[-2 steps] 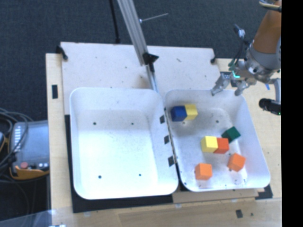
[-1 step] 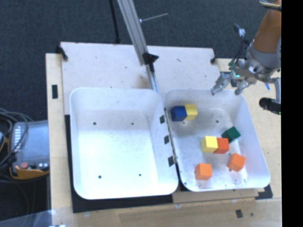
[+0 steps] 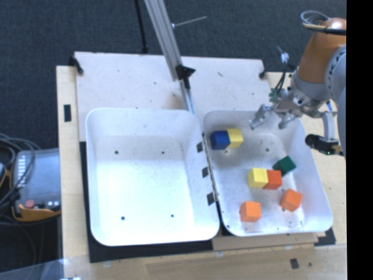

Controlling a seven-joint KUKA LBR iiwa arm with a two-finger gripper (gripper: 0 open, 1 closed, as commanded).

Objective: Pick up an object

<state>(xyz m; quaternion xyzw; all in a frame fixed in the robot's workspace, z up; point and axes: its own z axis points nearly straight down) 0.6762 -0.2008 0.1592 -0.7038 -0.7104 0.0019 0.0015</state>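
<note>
Dark carpet surrounds the pale table (image 3: pixel 128 77). Left bin (image 3: pixel 145 174) adjoins right bin (image 3: pixel 315 206). Right bin contents: blue cube (image 3: pixel 219 140) touching yellow cube (image 3: pixel 235 137) near its far-left corner; green block (image 3: pixel 284 165), yellow-and-orange pair (image 3: pixel 263 178) and two orange cubes centre to near side. Claw (image 3: pixel 273 118) above the far rim, fingers spread, holding nothing.
</note>
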